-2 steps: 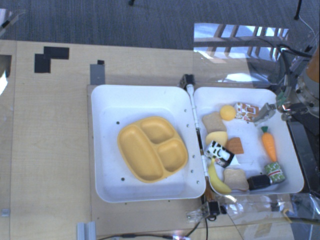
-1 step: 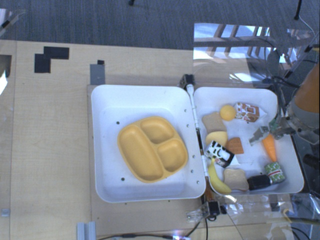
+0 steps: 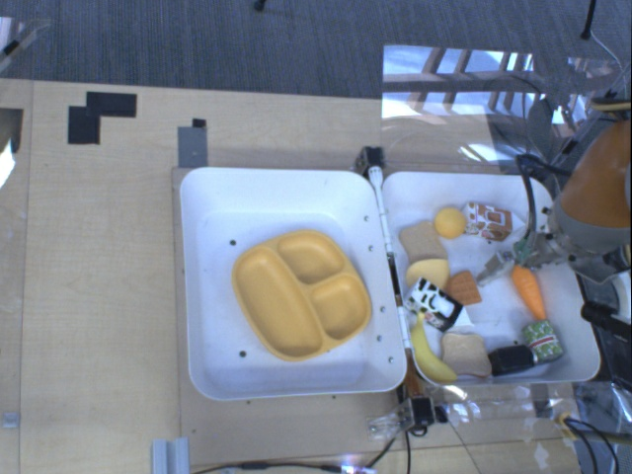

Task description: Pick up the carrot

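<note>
Camera view showed the gripper (image 3: 506,261) just beside the carrot (image 3: 529,291), ready to grab; fingers' state unclear.

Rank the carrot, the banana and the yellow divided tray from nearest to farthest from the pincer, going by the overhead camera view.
Measured from the pincer in the right bin:
1. Carrot: just below the pincer, right bin, right side.
2. Banana: lower left corner of the right bin.
3. Yellow divided tray: in the left bin, across the divider.
</note>
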